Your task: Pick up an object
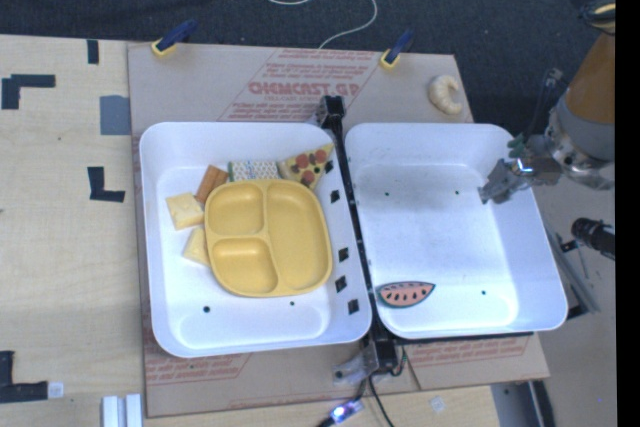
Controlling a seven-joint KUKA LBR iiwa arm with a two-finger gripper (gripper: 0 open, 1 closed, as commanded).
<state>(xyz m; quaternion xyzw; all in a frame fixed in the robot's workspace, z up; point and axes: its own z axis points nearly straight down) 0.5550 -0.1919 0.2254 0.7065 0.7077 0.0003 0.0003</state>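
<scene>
Gripper (pixel 498 187) over the right bin's (pixel 520 310) far right edge; we can't tell its jaw state, nothing visibly held. Nearest target, we judge: watermelon slice (pixel 405 293), near front wall, well apart down-left of the gripper, long axis along that wall.

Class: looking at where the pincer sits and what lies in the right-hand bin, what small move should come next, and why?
Probably shift the pincer toward the watermelon slice. It hovers at the right bin's far edge, apart from the slice, which lies alone near the front-left corner.
</scene>
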